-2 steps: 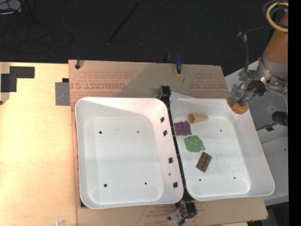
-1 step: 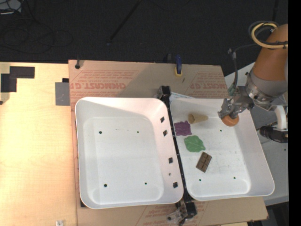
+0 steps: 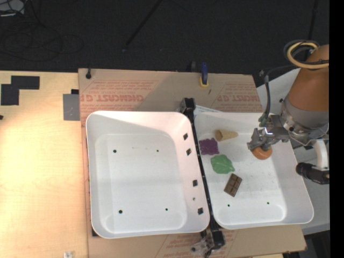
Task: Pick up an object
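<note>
In the right bin [image 3: 279, 211], my gripper [image 3: 261, 146] hangs over the upper right part, reaching in from the right. A small orange round object [image 3: 263, 154] sits between its fingertips, with its top hidden by the fingers, and the gripper is shut on it. To its left lie a tan cone [image 3: 226, 135], a purple lump [image 3: 208, 146], a green lump [image 3: 221, 164] and a brown block [image 3: 233, 185].
The left bin [image 3: 102, 214] lies beside the right one, and a black divider with clips [image 3: 194, 165] runs between them. Cardboard lies under both bins. A black part of the robot [image 3: 312, 172] juts out at the right bin's right rim.
</note>
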You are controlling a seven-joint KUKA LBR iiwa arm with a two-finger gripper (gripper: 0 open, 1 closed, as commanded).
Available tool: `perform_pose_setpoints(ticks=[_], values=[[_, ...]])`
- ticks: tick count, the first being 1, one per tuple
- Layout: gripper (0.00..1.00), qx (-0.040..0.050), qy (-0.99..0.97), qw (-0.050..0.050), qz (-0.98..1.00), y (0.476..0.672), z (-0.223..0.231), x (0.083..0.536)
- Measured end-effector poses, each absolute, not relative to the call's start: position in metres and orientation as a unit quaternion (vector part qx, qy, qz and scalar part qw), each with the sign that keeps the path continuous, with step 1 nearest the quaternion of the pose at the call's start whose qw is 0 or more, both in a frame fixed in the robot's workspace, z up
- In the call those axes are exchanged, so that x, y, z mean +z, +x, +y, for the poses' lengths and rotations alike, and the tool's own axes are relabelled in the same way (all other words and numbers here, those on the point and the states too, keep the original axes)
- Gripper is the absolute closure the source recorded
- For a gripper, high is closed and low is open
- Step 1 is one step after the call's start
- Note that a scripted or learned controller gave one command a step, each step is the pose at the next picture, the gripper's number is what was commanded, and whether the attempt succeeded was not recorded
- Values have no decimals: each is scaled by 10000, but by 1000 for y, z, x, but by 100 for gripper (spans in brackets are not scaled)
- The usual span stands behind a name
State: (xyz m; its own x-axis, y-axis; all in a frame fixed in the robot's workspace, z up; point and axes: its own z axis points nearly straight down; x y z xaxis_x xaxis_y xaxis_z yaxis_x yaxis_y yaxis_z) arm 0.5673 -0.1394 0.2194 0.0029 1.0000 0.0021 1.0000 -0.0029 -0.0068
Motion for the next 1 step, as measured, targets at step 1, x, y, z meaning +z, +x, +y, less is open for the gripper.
perform_pose_setpoints(ticks=[1], values=[[100, 30, -7081, 44, -7061, 492, -151, 198]])
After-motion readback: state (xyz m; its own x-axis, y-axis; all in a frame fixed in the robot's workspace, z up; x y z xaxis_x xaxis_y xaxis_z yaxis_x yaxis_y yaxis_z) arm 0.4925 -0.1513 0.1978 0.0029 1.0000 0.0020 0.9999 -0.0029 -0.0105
